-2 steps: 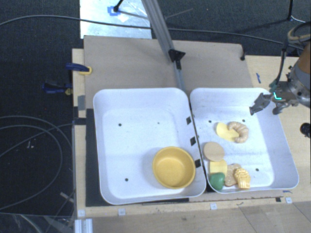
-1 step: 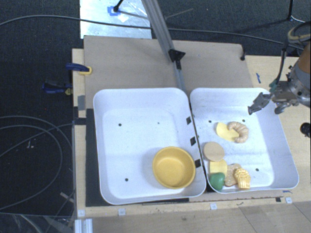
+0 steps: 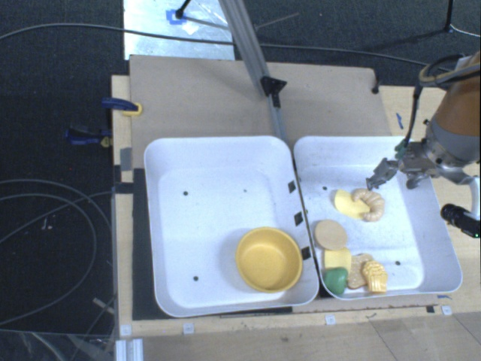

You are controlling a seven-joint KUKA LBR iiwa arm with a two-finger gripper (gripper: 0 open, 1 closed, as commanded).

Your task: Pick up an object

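The gripper (image 3: 378,177) is hanging over the right bin (image 3: 443,265), just above a croissant (image 3: 371,204); whether it is spread or pressed together cannot be told, and nothing is showing in its grasp. The croissant is lying against a yellow piece (image 3: 345,202). Nearer the front, a tan disc (image 3: 330,235), a yellow block (image 3: 337,259), a green piece (image 3: 336,279) and a corn cob (image 3: 375,276) are clustering together. A yellow bowl (image 3: 269,259) is sitting in the left bin (image 3: 180,164).

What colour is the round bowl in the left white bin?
Yellow: the round bowl shows plainly in the camera view.
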